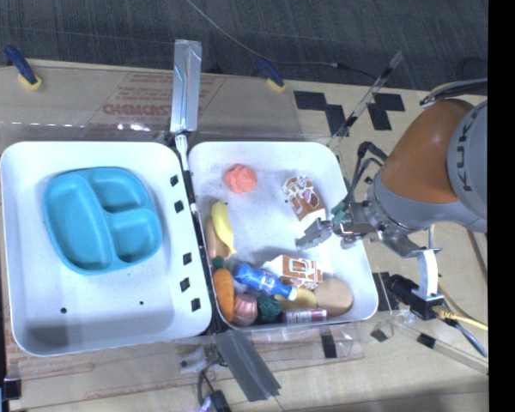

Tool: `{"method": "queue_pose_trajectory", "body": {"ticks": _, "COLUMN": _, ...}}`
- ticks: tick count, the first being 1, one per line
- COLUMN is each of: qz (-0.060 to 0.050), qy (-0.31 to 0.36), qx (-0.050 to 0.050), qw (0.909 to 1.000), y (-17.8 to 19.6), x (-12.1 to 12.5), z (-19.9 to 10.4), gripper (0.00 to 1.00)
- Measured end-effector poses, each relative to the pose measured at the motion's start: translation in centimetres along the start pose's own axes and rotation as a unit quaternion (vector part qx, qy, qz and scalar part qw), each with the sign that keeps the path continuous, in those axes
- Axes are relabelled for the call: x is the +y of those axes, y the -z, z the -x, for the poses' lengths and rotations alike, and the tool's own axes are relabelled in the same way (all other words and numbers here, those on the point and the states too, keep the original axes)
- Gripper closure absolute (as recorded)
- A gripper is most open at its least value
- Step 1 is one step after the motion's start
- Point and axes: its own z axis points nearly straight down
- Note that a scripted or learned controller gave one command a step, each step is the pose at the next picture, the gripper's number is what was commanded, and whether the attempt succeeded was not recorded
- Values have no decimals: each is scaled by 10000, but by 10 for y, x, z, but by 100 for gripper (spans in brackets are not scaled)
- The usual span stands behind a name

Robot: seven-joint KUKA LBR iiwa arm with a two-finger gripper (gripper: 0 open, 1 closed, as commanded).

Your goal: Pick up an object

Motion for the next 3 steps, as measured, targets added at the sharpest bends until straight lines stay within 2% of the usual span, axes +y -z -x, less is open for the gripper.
{"method": "queue_pose_trajectory", "body": {"ticks": 1, "qz": -43, "qy": -785, "qx": 10, "qw": 9969, "y": -107, "x": 31, "z": -25, "gripper": 0}}
{"method": "queue_pose_trajectory", "body": {"ticks": 2, "qz": 44, "qy": -243, "qx": -7, "qw": 9997, "y": -110, "x": -12, "z": -69, "gripper": 0}}
{"method": "queue_pose_trajectory", "body": {"ticks": 3, "qz": 10, "qy": 1941, "qx": 2, "qw": 9810, "y": -110, "x": -13, "z": -75, "gripper": 0}}
